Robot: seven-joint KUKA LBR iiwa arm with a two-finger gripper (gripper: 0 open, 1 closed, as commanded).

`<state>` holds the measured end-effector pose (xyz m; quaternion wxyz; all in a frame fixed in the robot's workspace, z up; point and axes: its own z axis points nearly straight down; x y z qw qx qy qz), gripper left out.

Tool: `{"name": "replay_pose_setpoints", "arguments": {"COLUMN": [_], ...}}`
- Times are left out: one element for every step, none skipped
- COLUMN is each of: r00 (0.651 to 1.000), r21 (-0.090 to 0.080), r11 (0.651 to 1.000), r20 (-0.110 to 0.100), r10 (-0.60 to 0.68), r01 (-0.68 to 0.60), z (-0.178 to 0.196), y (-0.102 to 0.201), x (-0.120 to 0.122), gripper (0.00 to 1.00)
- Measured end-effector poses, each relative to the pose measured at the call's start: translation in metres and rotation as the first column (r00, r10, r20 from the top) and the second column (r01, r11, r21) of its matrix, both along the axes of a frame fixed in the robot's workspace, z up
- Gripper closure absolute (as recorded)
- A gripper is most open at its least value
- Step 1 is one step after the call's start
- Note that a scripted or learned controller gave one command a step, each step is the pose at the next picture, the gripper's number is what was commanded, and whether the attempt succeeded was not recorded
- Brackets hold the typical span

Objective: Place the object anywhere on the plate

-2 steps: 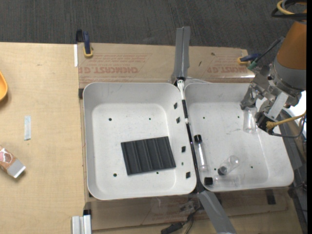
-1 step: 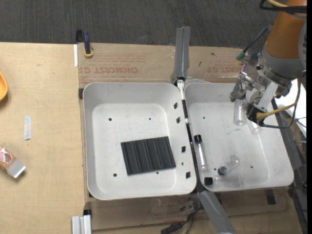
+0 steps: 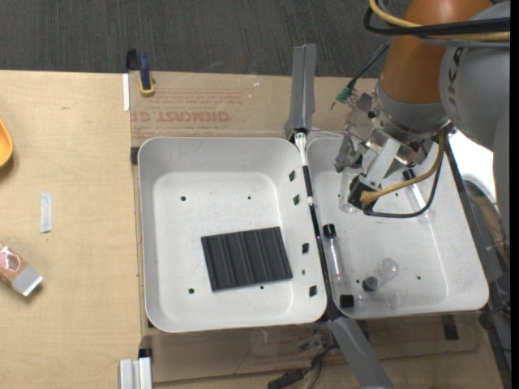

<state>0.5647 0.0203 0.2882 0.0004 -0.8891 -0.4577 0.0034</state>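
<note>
In the right bin (image 3: 451, 254), towards its far left corner, the end effector (image 3: 351, 168) hangs at the end of the grey arm (image 3: 478, 71), tilted down over the white floor. From this angle I cannot tell whether it is spread or pressed together, and nothing can be seen held in it. A small clear object (image 3: 382, 272) with a dark end lies near the front of the same bin, well apart from the end effector. A slim clear tube (image 3: 332, 254) with black ends lies along that bin's left wall. The left bin (image 3: 154, 217) holds the plate (image 3: 246, 258), a dark ribbed rectangle lying flat near the front, slightly askew. Out on the tan surface (image 3: 73, 331) to the left lie a pale strip (image 3: 45, 213) and a wrapped piece (image 3: 18, 270).
</note>
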Motion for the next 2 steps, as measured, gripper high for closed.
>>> {"name": "replay_pose_setpoints", "arguments": {"r00": [0.978, 0.546], "r21": [0.0, 0.004], "r11": [0.978, 0.546], "r20": [0.001, 0.003], "r10": [0.21, 0.838], "r01": [-0.21, -0.838], "z": [0.014, -0.04], "y": [0.093, 0.112], "x": [0.019, 0.03], "gripper": [1.0, 1.0]}}
